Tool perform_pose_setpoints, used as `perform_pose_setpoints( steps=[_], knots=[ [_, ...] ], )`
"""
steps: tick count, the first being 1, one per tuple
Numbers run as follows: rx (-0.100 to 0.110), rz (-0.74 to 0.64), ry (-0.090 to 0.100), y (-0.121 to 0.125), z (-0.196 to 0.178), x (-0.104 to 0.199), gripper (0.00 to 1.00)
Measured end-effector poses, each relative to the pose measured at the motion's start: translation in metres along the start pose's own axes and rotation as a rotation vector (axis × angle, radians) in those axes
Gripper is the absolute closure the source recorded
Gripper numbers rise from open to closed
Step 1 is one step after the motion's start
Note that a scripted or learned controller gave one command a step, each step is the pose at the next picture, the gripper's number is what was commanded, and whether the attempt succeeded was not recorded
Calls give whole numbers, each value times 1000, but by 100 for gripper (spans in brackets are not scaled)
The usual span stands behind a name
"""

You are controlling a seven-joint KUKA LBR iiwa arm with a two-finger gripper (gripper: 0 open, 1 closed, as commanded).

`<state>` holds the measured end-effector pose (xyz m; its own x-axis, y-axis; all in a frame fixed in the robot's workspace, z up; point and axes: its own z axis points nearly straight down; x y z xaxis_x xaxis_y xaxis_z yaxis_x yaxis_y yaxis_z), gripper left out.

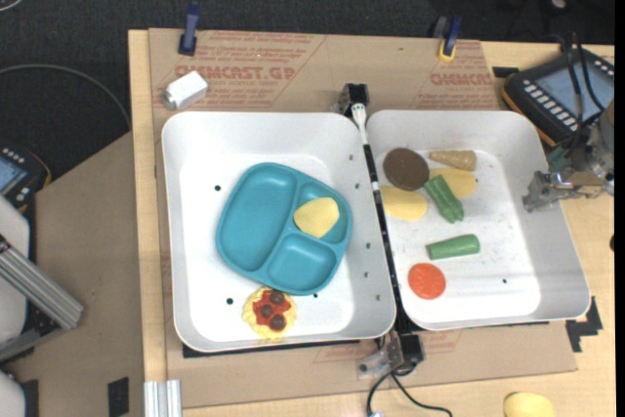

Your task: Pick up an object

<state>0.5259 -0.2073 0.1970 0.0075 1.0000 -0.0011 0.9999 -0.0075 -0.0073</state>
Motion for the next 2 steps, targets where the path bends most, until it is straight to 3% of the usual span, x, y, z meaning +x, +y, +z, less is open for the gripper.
perform_pose_setpoints(
  steps=[1,2],
  knots=[
    [-7,-9,0,53,55,-16,100],
    [-12,-9,1,0,-29,17,100]
  ],
)
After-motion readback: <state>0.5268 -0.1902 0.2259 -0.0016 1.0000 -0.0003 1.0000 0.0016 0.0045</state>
